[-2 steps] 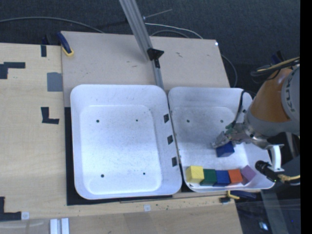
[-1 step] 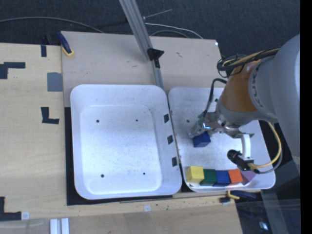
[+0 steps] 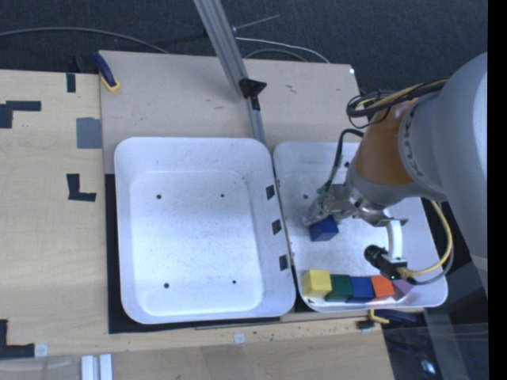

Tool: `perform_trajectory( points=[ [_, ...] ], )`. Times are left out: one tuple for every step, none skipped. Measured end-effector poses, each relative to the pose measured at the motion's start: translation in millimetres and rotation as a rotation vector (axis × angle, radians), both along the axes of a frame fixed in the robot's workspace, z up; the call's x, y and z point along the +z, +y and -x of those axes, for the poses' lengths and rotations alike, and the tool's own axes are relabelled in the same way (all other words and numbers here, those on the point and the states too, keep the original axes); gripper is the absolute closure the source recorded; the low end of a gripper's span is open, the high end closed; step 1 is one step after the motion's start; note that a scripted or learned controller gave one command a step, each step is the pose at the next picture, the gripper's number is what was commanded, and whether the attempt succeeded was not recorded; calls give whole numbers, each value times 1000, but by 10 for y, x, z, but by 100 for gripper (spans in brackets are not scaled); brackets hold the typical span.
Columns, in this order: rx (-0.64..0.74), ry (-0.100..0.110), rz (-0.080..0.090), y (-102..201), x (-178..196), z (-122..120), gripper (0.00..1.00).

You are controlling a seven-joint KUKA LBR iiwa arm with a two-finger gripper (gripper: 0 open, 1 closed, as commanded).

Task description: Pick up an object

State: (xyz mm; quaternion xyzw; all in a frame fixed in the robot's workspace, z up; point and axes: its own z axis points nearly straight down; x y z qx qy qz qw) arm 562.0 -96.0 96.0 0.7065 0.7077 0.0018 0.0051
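My gripper (image 3: 324, 214) hangs over the middle of the right bin (image 3: 298, 172), pointing down and to the left. A small blue block (image 3: 322, 230) sits tilted at its tips, with the fingers closed on the block's upper part. Along the right bin's front wall lies a row of blocks: yellow (image 3: 318, 282), green (image 3: 341, 286), blue (image 3: 362, 288), orange (image 3: 382, 286) and a pale purple one (image 3: 402, 287).
The left bin (image 3: 190, 228) lies beside the right one, their rims touching. A metal pole (image 3: 226, 42) slants in from the top to the bins' back edge. Black and yellow cables (image 3: 412, 267) loop off the wrist over the right bin's right side.
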Motion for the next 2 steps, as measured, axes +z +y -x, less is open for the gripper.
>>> perform_trajectory(
  points=[
    [8,3,-7,949,1003,-352,100],
    [8,6,-7,1654,955,-1074,100]
  ],
)
